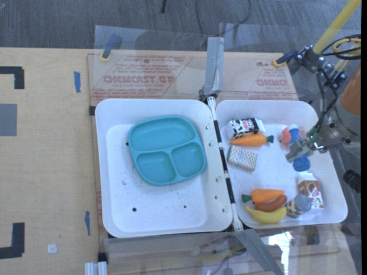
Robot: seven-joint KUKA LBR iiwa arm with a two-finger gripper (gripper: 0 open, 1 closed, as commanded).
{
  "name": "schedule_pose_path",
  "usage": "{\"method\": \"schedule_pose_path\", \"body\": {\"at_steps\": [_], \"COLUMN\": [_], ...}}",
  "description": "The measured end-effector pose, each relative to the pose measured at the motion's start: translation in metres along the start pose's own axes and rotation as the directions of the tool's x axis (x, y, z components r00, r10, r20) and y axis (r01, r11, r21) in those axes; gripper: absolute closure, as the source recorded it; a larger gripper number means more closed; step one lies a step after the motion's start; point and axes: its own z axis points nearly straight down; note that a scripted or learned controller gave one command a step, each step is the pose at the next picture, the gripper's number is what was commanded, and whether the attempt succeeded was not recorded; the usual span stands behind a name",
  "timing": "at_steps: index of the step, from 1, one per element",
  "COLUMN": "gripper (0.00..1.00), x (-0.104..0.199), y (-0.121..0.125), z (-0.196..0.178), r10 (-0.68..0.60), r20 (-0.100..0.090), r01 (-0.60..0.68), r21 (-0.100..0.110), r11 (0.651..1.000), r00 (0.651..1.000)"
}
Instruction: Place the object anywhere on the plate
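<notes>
A wooden bench [46,182] seen from above, slightly slanted, bears two shallow white bins side by side. The left bin [109,211] holds a teal plate [166,149] with three compartments, lying flat toward the bin's upper middle with nothing on it. The right bin [330,211] holds a scatter of toy foods. From larger to smaller: a yellow banana [266,213] at the bottom with an orange-and-red piece [268,196] just above it, a carrot [250,140] lying crosswise near the top, a black-and-white carton [243,126] touching it from above, a speckled block [242,158] just below the carrot, a small box [309,189] at lower right, and a small blue piece [301,164] near the right wall.

The arm reaches in from the right; its gripper [299,149] hovers low just above that blue piece. Whether the claw is open or closed cannot be told, and nothing is plainly held.

The step in hand appears to be picking up. To do it well, centre on one object, grip firmly, lift clear of the divider, then carry it left to the plate
</notes>
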Motion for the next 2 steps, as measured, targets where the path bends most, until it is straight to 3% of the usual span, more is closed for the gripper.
{"method": "schedule_pose_path", "body": {"at_steps": [1,2], "gripper": [1.00,1.00], "x": [0.093,0.084], "y": [0.008,-0.009], "z": [0.017,0.046], "r10": [-0.084,-0.289], "r20": [-0.002,-0.003], "r01": [0.084,0.289], "r21": [0.003,0.002], "r11": [0.996,0.957], "r00": [0.996,0.957]}}
